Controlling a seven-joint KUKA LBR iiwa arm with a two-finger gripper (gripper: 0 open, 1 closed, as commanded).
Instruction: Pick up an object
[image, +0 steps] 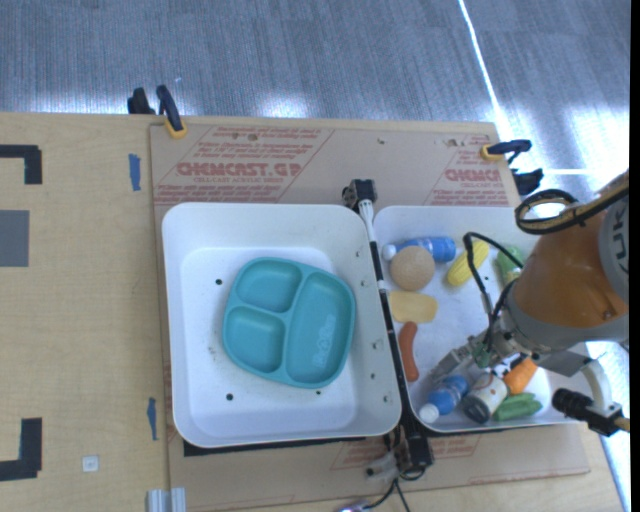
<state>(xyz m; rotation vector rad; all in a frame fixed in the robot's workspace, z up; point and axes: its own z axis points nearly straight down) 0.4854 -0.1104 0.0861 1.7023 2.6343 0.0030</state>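
Objects for picking lie heaped in the right bin (440, 222), the one next to the left bin (190, 330) that carries a teal divided plate (290, 322). Along the right bin's far side rest a blue-and-white bottle (425, 247), a tan round ball (411, 268) and a yellow banana-shaped toy (466, 264). Just nearer than the ball lies a pale yellow flat piece (413, 306), and nearer again an orange-red carrot-like stick (409, 351) runs along the bin's left wall. In the bin's near right corner cluster a small blue bottle with a white cap (442, 398), a white-and-black cylinder (484, 397), an orange piece (520, 376) and a green piece (517, 406). The gripper (478, 354) hangs low over this cluster, reaching in from the bin's right side below the arm's orange band (570, 280). Its tips are too small and cluttered to read, so whether it is spread or clenched cannot be told, and nothing is clearly seen between them. Black cables loop above the wrist.
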